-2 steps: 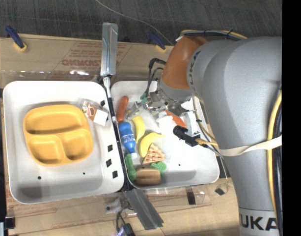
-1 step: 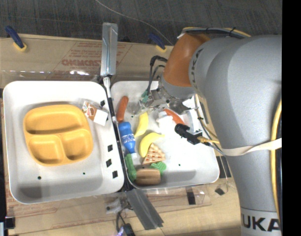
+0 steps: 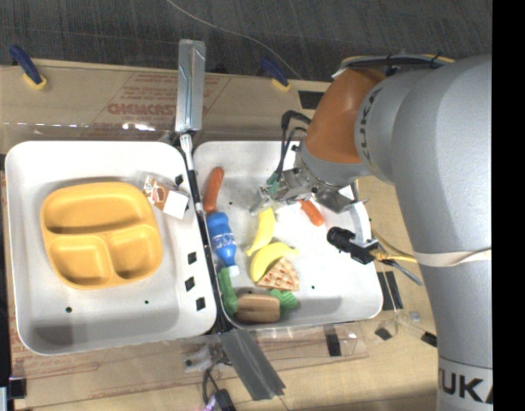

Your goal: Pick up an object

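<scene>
1. Pincer (image 3: pixel 279 188) is down in the right bin (image 3: pixel 348 298), just above the top end of the banana (image 3: pixel 262 229). Can't tell from this angle whether it's released or clenched; the wrist hides most of it and nothing visibly sits in it.
2. Stuff to grab is all in that right bin: banana, a small orange carrot-looking piece (image 3: pixel 313 212) just beside the pincer, a hot dog sausage (image 3: pixel 213 187) by the divider, a blue bottle (image 3: pixel 220 240), a waffle slice (image 3: pixel 282 275) and a bread roll (image 3: pixel 259 307) on something green.
3. My guess at what goes wrong: the banana is curved and smooth, so a pinch at its tip could squirt it sideways. The carrot piece is so close it could get bumped or half-caught too.
4. Left bin (image 3: pixel 22 315) holds a yellow divided tray (image 3: pixel 101 232) and a small snack packet (image 3: pixel 164 197); its print is too small to read.
5. Readable writing: "KUKA" on the arm base (image 3: pixel 463 384), cut off at the edge. Cardboard (image 3: pixel 142 97) on the tabletop has red print, illegible.
</scene>
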